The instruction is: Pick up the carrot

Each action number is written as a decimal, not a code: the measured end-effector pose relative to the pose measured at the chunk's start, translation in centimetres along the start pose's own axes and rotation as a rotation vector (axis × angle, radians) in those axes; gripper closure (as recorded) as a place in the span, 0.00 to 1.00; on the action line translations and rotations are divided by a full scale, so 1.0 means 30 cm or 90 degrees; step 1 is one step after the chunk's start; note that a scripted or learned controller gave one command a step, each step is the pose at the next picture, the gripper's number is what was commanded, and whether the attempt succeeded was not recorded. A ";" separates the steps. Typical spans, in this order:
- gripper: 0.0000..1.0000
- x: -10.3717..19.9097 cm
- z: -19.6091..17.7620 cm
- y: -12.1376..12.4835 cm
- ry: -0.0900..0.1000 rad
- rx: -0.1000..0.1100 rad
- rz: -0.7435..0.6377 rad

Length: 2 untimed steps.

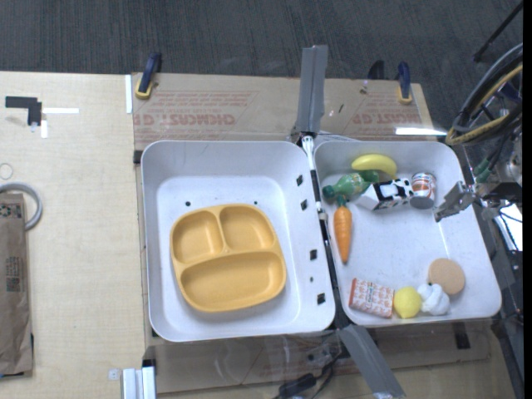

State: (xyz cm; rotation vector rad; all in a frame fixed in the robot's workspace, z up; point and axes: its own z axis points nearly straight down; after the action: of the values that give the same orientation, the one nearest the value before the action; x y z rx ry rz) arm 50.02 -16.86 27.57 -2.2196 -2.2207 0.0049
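The carrot [341, 233] is orange with a green top and lies lengthwise along the left wall of the right bin [474, 248], its tip pointing toward the front. My gripper [451, 203] hangs over the right bin's far right side, near the rim and well to the right of the carrot, touching nothing that I can make out. Nothing is held in it. The arm behind it runs off the view's right side.
Just behind the carrot sit a green bottle [345, 187], a banana [374, 165], a black-and-white toy [391, 192] and a small can [423, 187]. At the bin's front lie a red packet [371, 297], a lemon [406, 302] and a tan disc [447, 275]. The left bin holds a yellow divided plate [229, 257].
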 end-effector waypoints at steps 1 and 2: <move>1.00 -0.002 -0.027 0.001 -0.001 0.001 0.000; 1.00 0.087 -0.242 0.009 -0.001 -0.001 0.157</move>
State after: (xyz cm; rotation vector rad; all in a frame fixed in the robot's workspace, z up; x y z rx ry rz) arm 50.32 -14.25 34.82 -2.4772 -1.9321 0.0056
